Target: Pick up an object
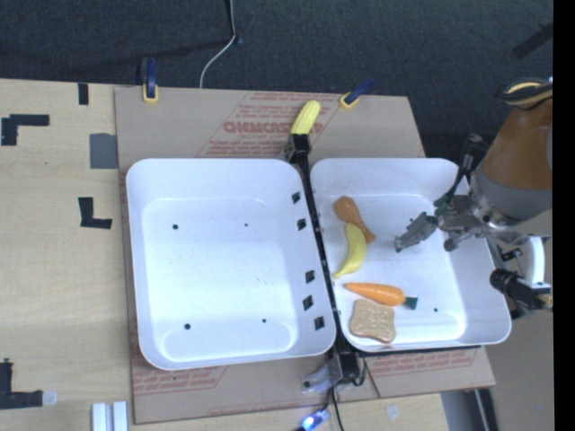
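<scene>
Right bin [467, 326] holds the goods, centre-right of frame: a yellow banana [353, 251], a brown drumstick-shaped piece [349, 212] above it, an orange carrot [375, 291] and a toast slice [372, 321] below. The gripper [415, 234] hovers right of the banana, touching nothing; whether its jaws are open, I cannot tell.

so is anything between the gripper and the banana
Nothing visible. The gripper sits over bare floor of the right bin, and the banana lies to its left in the view, across open white floor.
</scene>
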`<state>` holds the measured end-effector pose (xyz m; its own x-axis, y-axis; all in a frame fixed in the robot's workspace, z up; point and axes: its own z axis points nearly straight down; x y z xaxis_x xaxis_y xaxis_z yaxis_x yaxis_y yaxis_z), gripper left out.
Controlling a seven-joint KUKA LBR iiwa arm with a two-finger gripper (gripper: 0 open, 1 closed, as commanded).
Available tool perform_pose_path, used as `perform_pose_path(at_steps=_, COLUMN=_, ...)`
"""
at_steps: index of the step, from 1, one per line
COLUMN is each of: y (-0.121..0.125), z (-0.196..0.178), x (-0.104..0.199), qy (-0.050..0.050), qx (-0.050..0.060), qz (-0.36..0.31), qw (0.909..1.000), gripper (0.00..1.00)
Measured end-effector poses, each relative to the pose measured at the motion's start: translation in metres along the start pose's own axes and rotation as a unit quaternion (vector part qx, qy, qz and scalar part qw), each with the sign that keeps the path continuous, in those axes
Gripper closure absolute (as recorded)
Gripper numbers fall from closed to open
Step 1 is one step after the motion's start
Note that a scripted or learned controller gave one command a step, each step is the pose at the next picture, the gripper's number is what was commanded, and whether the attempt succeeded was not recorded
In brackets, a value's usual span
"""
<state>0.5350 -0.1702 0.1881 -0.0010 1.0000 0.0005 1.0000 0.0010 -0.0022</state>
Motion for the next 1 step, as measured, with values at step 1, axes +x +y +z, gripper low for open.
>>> perform_pose_path(at_steps=1, y=-0.0478, z=0.005, x=0.1277, qy=0.003, qx=0.002, qz=-0.006, qw=1.0, gripper=0.0)
